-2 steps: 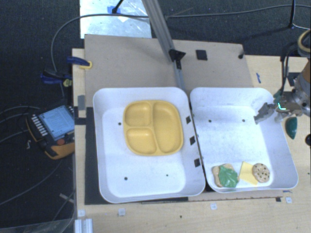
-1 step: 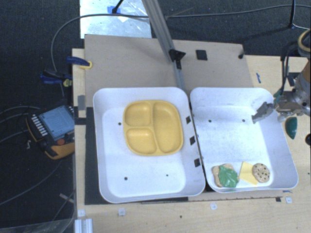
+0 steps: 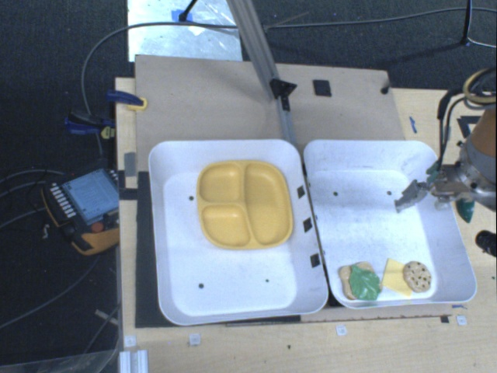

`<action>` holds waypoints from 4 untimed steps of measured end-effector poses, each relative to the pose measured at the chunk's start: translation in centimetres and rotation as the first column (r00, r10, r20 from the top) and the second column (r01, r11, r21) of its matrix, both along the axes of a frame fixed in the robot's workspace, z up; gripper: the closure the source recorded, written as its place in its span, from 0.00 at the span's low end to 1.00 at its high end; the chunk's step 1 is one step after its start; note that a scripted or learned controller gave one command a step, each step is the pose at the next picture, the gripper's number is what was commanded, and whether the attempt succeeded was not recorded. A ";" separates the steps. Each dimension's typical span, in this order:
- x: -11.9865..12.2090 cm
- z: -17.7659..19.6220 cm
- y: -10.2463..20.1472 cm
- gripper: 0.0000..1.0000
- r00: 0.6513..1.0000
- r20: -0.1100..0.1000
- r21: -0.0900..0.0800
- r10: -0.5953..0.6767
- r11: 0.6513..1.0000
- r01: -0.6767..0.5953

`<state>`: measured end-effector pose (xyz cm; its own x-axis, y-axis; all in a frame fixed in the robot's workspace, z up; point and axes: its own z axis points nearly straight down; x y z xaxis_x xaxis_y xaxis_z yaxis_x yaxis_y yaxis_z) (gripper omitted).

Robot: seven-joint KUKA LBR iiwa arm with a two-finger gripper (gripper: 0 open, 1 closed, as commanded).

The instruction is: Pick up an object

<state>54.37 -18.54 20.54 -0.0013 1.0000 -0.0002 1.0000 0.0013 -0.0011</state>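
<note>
Grey metal gripper point(image 3: 409, 196) hangs over the right white bin point(image 3: 365, 169) near its right edge; you cannot tell its state. Your targets lie toward the bin's front edge: a green leafy toy point(image 3: 363, 284), a yellow cheese wedge point(image 3: 395, 277), and a round chocolate-chip cookie point(image 3: 417, 275) nearest the front right corner.

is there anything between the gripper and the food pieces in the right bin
Nothing visible. The gripper hangs over bare bin floor in the right bin; the cookie, the yellow wedge and the green piece lie at the near edge, unobstructed.
</note>
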 end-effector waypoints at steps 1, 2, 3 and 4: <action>0.2 -4.2 0.3 0.00 1.000 0.000 0.000 0.000 1.000 0.000; 0.0 -10.3 0.9 0.00 1.000 -0.001 0.001 -0.001 1.000 0.001; 0.1 -8.9 0.8 1.00 1.000 0.005 -0.001 -0.002 1.000 0.002; 1.3 -3.4 1.0 1.00 1.000 0.009 -0.002 0.004 1.000 -0.004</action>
<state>55.68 -17.52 17.14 -0.0053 1.0000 -0.0021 1.0000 0.0054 0.0075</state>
